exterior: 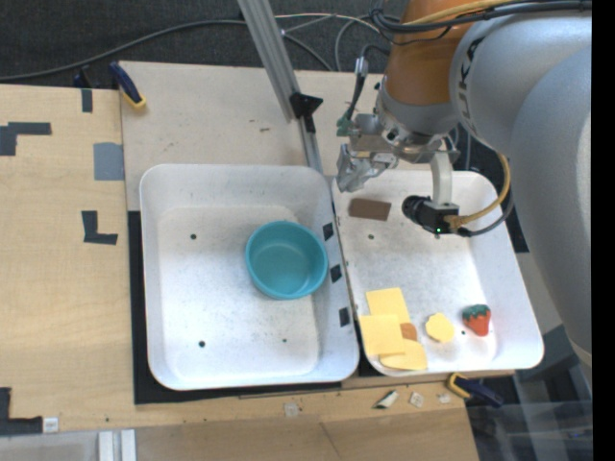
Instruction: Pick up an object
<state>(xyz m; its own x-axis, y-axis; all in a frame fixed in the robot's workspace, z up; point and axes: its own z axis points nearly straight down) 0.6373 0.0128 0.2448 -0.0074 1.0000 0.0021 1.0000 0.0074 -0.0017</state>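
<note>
The grey arm (pixel 538 113) is reaching in from the right edge of the worktop (pixel 58 257), its orange band (pixel 432 36) sitting above the wrist and bending down toward the far end of the right bin (pixel 500 267). Dark lettering is showing on the grey casing beside the orange band, but it is too cut off to read. The claw (pixel 354 173) is hanging over the far left corner of the right bin, just by the wall shared with the left bin (pixel 163 257); I cannot tell how it is set, and nothing is showing in its grip.

The left bin is carrying a teal bowl (pixel 285 259), which is standing upright near the middle, closer to the shared wall. In the right bin, yellow blocks (pixel 389 329) are lying stacked at the near left corner. A brown block (pixel 369 208) is lying flat just below the claw, near the far edge. A yellow round piece (pixel 439 328) and a toy strawberry (pixel 477 319) are resting side by side near the near edge.
</note>
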